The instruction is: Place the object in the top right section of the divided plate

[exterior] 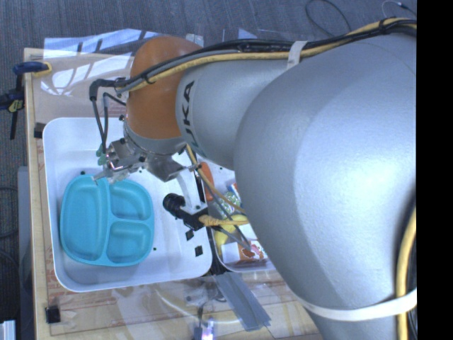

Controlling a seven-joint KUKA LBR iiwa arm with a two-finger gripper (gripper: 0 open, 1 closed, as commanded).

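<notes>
Blue clamp (25, 67): far left, on the bench's back corner, well apart from the plate.
Bench (39, 289): we see its pale wooden edge down the left side and along the front, under the bins.
Left bin (53, 137): white and shallow, with the plate lying in it.
Divided plate (85, 222): light blue, flat in the front-left part of the left bin. It has one big section on the left and two smaller ones stacked on the right.
Top right section (132, 201): plain blue surface as far as we can see.
Claw (112, 164): right at the plate's upper rim, just behind the top right section in this view. We can't say if it touches the rim.
Claw state: honestly can't tell if it's wide, narrow or holding something, since that spot is a blurry tangle of metal and hoses.
Object: we can't pick it out for sure. Whatever sits at the claw is too small and smeared to name, so we can't tell how it lies relative to the claw.
Orange band (159, 83): just above the claw, rounded, towards the back.
Arm (325, 161): big and grey, covering most of the right half.
Right bin (221, 261): a sliver pokes out under the arm.
Orange and yellow bits (248, 250): in that sliver, mostly hidden, can't name them.
</notes>
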